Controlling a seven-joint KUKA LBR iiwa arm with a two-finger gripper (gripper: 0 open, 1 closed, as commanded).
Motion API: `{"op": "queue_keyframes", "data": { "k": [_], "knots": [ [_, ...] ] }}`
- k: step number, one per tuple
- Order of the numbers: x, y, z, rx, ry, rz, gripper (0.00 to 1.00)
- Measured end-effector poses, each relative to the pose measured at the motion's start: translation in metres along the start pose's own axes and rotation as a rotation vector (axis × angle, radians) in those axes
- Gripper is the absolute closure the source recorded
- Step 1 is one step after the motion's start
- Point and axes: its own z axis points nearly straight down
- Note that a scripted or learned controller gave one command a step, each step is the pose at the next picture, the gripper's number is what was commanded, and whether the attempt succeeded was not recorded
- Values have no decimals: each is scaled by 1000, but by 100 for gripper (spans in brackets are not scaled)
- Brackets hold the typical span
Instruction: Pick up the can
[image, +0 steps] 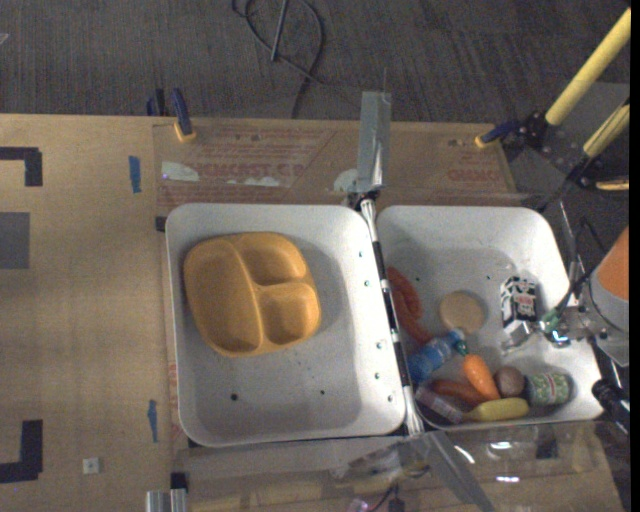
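- L bin (200, 420): holds a yellow divided plate (252, 292), three compartments, sitting toward the bin's upper left; rest of the floor is bare white.
- R bin (440, 235): clutter packed along bottom edge and left wall; upper half of floor is free.
- can (548, 388): green label, lying on its side in R bin's bottom-right corner, close to the front rim and right wall.
- Just left of can: small brownish round item (510, 380), then orange carrot (480, 376) tilted, yellow banana-like piece (498, 409) below them touching the front rim area.
- blue bottle (434, 356) lying near the divider; red/orange sausage-like piece (405, 300) along R bin's left wall; dark item at bottom-left corner, can't ID.
- tan round disc (462, 311) mid-bin, apart from the pile.
- small black-white carton (520, 299) upright, right of the disc.
- end effector (545, 328): in from the right, over R bin, beside the carton and above the can; can't tell its finger state, metal parts too glary/small. Nothing seen pinched.
- Room: can is hemmed in by corner walls + brownish item on its left; open approach only from above/upper side.
- desk (80, 300): wide bare area left of bins w/ black and blue tape marks.
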Motion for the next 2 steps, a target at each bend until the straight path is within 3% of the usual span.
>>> {"op": "queue_keyframes", "data": {
  "k": [2],
  "knots": [
    [-1,2,5,-10,-10,-190,0]
  ]
}}
